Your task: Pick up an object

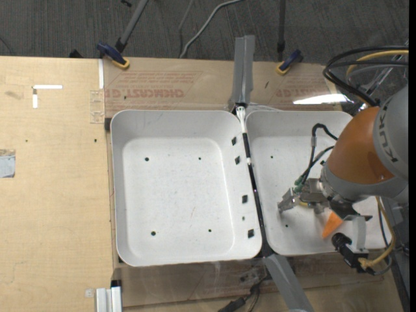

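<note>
**A:** So, what is the overhead camera showing?

**B:** Two shallow white bins sit side by side on a wooden bench. The left bin [175, 187] has nothing lying in it. The grey arm with its orange band [361, 148] reaches in from the right and hangs low over the right bin [279, 142].

**A:** And the gripper?

**B:** The gripper [289, 203] is down near the bin floor, pointing left. The wrist hides too much of it, so I cannot tell whether it is open, closed, or gripping anything.

**A:** Where is the object?

**B:** A small orange object [331, 224] lies in the right bin, just beside the wrist and partly hidden under it, toward the near edge.

**A:** How should the pick go?

**B:** I would judge the tip sits left of the piece, so it should centre over the orange piece first, close gently, then lift straight up.
</note>
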`<state>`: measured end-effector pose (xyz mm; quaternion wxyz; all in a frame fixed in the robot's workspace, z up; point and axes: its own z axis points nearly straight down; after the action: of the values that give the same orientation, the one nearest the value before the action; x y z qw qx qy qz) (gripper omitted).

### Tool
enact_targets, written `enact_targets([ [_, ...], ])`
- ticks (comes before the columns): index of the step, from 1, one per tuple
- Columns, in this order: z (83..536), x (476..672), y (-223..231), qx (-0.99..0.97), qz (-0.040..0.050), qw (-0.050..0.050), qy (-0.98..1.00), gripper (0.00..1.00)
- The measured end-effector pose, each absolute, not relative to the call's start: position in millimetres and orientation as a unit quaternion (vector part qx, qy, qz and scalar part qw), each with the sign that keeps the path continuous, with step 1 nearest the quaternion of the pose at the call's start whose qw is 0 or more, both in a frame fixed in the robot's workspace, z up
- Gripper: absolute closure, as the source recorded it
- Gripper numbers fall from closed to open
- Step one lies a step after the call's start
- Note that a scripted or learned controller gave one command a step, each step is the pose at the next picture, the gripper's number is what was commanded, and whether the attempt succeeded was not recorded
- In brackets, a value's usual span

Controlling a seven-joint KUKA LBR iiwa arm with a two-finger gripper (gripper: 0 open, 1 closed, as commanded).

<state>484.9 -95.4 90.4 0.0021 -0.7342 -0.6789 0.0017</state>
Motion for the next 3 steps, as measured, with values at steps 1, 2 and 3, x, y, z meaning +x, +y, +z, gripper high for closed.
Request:
enact_targets([
  [1,151.5,498.5,-167.1,-0.794,0.0010,0.000,-0.608,0.00],
  [2,96.7,500.3,-107.4,-0.759,0.0015,0.002,-0.651,0.00],
  [3,210.8,547.2,-168.1,-0.714,0.0008,0.000,-0.700,0.00],
])
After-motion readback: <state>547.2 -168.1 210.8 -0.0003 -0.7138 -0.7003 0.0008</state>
